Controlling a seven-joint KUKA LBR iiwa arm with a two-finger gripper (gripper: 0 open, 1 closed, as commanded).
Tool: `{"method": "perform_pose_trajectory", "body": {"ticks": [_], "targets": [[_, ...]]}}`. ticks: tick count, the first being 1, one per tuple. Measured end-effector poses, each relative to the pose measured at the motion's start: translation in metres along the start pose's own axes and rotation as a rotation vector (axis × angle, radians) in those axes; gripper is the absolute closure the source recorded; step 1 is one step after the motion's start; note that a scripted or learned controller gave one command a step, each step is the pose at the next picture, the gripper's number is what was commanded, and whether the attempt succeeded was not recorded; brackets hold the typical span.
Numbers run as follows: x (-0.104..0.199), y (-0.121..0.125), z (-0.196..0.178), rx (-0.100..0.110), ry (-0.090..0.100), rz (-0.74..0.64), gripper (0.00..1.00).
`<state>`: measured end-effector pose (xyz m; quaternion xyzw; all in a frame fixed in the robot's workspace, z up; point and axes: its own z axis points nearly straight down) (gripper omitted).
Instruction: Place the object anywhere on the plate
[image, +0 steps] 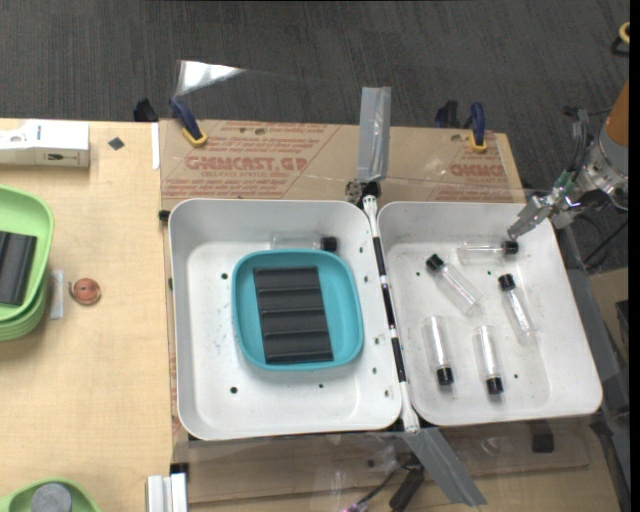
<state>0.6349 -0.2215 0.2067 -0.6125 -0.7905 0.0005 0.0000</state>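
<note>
A teal square plate (243, 300) lies in the left white bin (200, 400), and a black ridged block (292, 314) sits in its middle. Just behind the plate lies a clear tube with a black cap (326, 243). Several more clear black-capped tubes (455, 284) are scattered in the right bin (560, 400). My gripper (530, 217) hangs over that bin's far right corner, its tip just above and right of the capped end of the rearmost tube (486, 253). I see nothing held in it.
The bins stand side by side on cardboard (300, 160) clamped at the back. A green tray (25, 225), a white box (40, 145) and a small orange disc (86, 291) rest on the wooden bench to the left.
</note>
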Motion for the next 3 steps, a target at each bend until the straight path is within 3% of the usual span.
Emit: {"method": "perform_pose_trajectory", "body": {"ticks": [1,2,3], "targets": [[0.0,-0.002,-0.119,-0.001,-0.001,0.044,0.0],[-0.007,0.024,-0.235,-0.001,-0.001,0.025,0.0],[-0.002,0.005,0.009,-0.001,0.0,0.035,0.0]]}}
